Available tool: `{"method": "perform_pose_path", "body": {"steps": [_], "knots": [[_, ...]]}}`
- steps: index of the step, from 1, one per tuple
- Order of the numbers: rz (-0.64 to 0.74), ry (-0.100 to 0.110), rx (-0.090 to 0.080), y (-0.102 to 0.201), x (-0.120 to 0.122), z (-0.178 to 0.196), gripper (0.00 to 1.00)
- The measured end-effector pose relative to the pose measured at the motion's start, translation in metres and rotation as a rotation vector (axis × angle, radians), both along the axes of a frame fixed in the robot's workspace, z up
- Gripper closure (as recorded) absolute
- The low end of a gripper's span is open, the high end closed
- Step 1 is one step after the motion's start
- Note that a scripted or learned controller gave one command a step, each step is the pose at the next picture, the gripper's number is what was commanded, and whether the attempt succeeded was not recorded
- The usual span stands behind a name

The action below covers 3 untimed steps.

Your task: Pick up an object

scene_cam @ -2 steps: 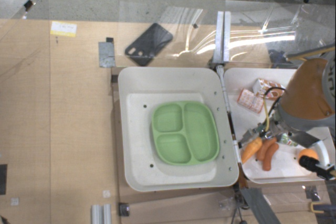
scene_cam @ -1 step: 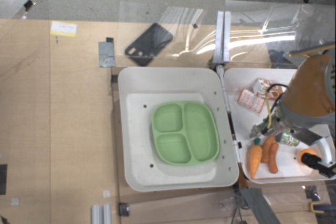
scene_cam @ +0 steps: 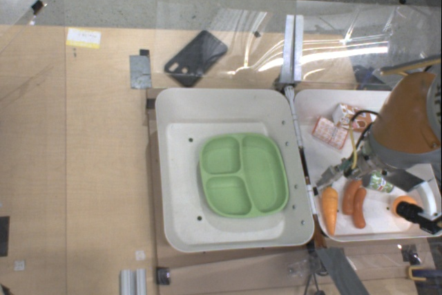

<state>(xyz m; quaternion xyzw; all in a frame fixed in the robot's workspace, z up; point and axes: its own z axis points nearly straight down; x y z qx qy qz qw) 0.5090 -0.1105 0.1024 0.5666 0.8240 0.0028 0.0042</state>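
The grey arm with the orange band is reaching into the right shallow white bin [scene_cam: 324, 107], its gripper [scene_cam: 352, 173] hanging just above a red toy sausage [scene_cam: 357, 204] that is lying beside an orange plastic carrot [scene_cam: 329, 209]. How the tool is set cannot be told, and nothing is showing in its hold, so the pick seems not yet done. The left white bin [scene_cam: 173, 148] is holding a green three-compartment plate [scene_cam: 243, 175]. Beyond, a dark phone [scene_cam: 196, 57] is lying on the tan wooden bench [scene_cam: 69, 148], with grey floor at the far edge.
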Motion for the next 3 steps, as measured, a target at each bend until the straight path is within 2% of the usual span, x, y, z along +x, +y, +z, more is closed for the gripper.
{"method": "perform_pose_path", "body": {"steps": [1,2,3], "knots": [[-0.142,0.008,0.001,0.008,-0.049,-0.012,0.0],[-0.142,0.001,0.001,0.007,-0.046,-0.001,1.0],[0.107,0.003,-0.001,0.06,0.035,0.09,1.0]]}}
